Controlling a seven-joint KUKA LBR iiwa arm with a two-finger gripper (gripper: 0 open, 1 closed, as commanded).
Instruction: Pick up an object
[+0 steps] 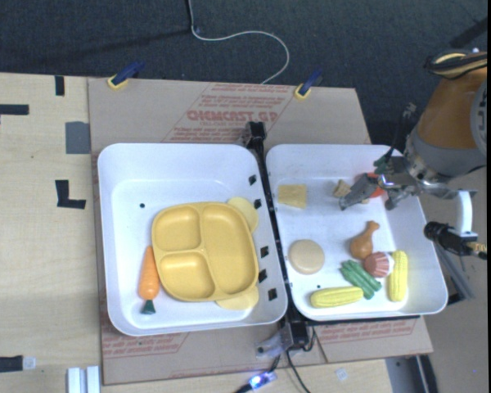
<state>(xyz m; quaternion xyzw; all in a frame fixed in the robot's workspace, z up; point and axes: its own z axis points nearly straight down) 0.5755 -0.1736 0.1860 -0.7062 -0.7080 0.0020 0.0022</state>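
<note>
Step in hand is judged to be the approach to a pick, nothing seen gripped. Left bin (pixel 114 219) is taken up by a yellow divided tray (pixel 204 248) with a carrot (pixel 149 278) at its left; these are far from the arm and are best ignored. In the right bin (pixel 311 158), a pale cheese wedge (pixel 292 196) lies alone at upper left, the easiest target: a straight-down descent centred on it is advised. A round bun (pixel 306 256), corn cob (pixel 337 296), green beans (pixel 360 277) and drumstick (pixel 364 239) crowd the lower half. A small tan piece (pixel 341 188) lies just left of the gripper (pixel 362 191). Finger opening can't be told.
</note>
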